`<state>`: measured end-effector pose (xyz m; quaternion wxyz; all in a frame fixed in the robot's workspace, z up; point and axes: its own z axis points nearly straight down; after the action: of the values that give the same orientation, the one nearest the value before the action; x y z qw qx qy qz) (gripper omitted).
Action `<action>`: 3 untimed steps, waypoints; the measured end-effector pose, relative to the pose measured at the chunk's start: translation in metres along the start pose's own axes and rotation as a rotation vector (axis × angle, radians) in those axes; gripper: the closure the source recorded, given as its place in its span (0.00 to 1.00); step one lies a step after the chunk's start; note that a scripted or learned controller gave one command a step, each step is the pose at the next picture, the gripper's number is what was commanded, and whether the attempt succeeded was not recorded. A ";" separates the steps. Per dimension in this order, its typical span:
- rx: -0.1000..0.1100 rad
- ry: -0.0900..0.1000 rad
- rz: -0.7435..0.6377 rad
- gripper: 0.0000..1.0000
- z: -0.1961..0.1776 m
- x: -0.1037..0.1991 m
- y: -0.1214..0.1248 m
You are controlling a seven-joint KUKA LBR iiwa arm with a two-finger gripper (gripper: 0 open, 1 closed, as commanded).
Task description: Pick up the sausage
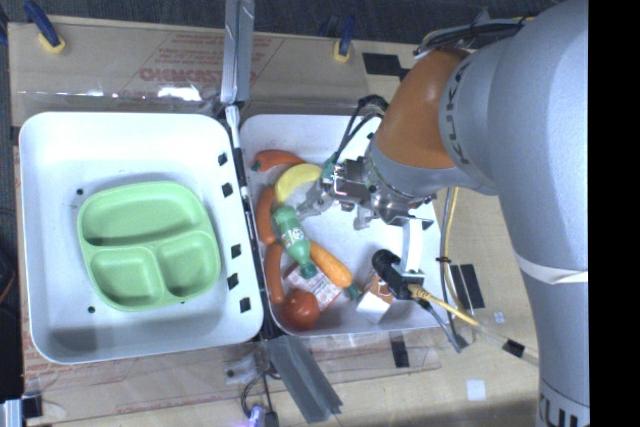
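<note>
On a cardboard-covered bench (120,55), the sausage (266,215) lies left of the gripper (318,200), whose grip I cannot tell.

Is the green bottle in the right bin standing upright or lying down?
Lying down. The green bottle rests on its side in the right bin, slanted across the sausage, with a carrot beside it.

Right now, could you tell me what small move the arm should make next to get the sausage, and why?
Probably shift the gripper toward the left wall of the right bin, because the sausage lies there beside the green bottle, apart from the gripper.
</note>
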<state>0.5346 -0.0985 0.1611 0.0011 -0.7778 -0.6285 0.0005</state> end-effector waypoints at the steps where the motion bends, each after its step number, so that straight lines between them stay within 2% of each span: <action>1: 0.001 -0.001 0.031 0.00 0.069 0.012 0.044; 2: 0.002 -0.001 0.027 1.00 0.059 0.013 0.044; 3: 0.003 0.000 -0.272 1.00 0.070 0.013 0.032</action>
<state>0.5683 -0.0921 0.0912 0.0023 -0.6853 -0.7283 0.0012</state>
